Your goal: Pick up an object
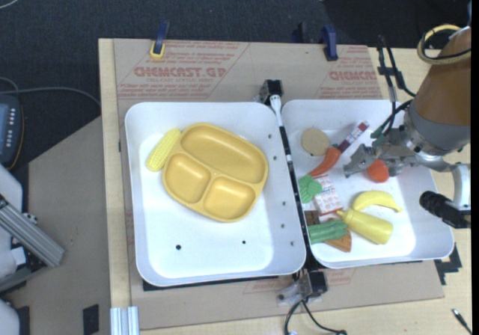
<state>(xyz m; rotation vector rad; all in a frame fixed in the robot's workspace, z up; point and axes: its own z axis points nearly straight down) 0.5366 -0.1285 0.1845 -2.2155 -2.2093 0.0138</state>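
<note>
Directly beneath my gripper (368, 159), low in the right bin (426, 251), lies a red tomato-like toy (379, 171); whether it is clamped I cannot tell. Just left of the hand sits an orange carrot (326, 162), nearer me a banana (376, 201). Risk, as I judge it: the round toy rolls aside, or crowding neighbours foul the grasp.

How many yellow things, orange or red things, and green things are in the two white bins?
Yellow: 4, corn, divided plate, banana, bottle
Orange or red: 2, carrot, red ball
Green: 2, leafy piece, long green piece
Total: 8
</note>
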